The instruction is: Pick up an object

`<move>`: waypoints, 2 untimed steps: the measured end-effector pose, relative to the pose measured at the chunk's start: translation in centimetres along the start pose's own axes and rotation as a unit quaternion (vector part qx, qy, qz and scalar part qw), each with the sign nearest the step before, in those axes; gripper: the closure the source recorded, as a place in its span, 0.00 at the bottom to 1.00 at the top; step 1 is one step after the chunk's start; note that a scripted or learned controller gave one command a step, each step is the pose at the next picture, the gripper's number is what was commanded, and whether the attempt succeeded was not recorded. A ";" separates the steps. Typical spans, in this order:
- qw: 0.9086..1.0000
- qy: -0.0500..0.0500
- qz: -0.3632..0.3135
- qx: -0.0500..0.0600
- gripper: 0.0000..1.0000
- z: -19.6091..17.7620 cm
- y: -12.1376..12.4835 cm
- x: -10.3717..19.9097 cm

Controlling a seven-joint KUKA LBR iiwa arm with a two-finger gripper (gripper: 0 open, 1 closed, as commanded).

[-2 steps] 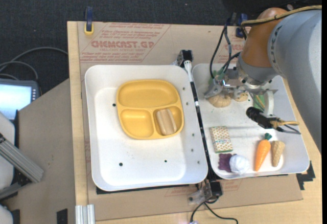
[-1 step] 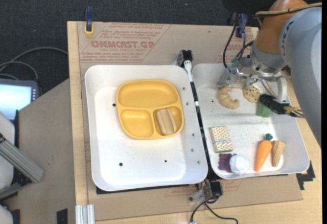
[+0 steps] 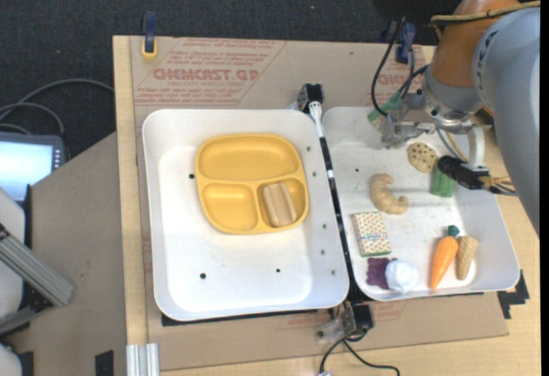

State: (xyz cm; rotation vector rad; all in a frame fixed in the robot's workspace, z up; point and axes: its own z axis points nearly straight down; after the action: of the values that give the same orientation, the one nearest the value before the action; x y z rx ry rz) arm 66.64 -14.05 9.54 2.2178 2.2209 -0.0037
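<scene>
Hovering at the upper right, the tool (image 3: 403,132) hung near a round, brown-speckled cookie (image 3: 420,156); its grip couldn't be told.

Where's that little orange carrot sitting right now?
In the camera view the carrot lies in the right bin, near its lower right corner, between a white and purple toy on its left and a tan peanut-shaped piece on its right.

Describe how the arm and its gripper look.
The arm is bulky, smooth and light grey, with a rounded orange band above the wrist. Below it sits a metallic grey gripper of small angular parts. Dark cables loop beside the wrist, and something green shows near the mount.
</scene>
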 end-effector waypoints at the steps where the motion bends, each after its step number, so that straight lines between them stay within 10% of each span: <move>1: 1.000 0.000 0.000 0.001 0.00 0.1 0.0 0.1; 2: 1.000 0.002 0.003 0.003 0.00 1.2 -6.7 -1.7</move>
State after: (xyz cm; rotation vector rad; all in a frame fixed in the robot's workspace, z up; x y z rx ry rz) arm 59.97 -15.76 8.39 2.2289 2.2208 -0.0051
